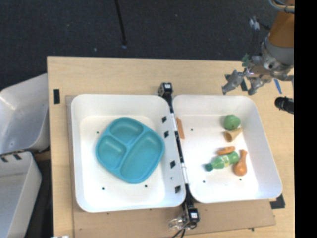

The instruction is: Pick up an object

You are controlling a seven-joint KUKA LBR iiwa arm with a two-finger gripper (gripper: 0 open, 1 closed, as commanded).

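The right bin point(257, 148) holds several small items: a green ball-like object point(231, 121) on a tan piece point(233, 135), a green bottle point(222, 161), a small orange piece point(227, 150), an orange gourd-shaped toy point(240, 164) and a thin orange stick point(180, 128) by the left wall. My gripper point(241, 81) hangs above the bench just beyond the bin's far right corner, apart from all the items, with nothing seen in it.
The left bin point(79, 148) holds a blue divided tray point(130, 149). A metal divider with black clips point(173, 143) runs between the two bins. White containers point(20, 133) stand off the bench's left side.
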